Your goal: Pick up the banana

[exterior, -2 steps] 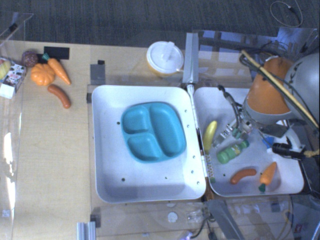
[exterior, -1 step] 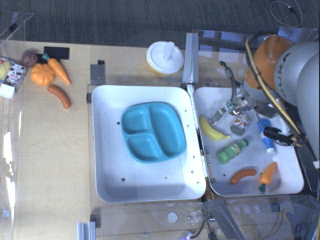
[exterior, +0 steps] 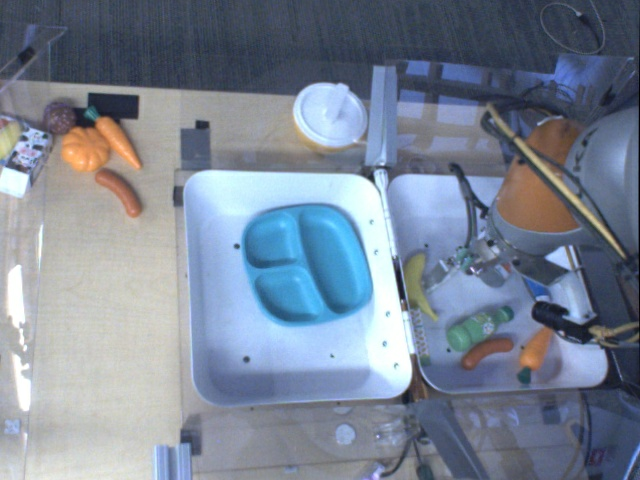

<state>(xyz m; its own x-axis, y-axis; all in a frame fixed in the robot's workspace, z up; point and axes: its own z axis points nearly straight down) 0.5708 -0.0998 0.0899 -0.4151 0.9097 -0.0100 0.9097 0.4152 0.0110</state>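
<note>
So the curved yellow plastic banana (exterior: 417, 283) lies by the left wall of the right shallow white bin (exterior: 590, 373). The tool (exterior: 462, 262) hovers just beside it; can't tell its state.

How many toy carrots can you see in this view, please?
2. One carrot lies on the bench left of the bins, beside the small pumpkin. The other carrot lies in the right bin, near its lower right corner. The arm may hide more.
</note>
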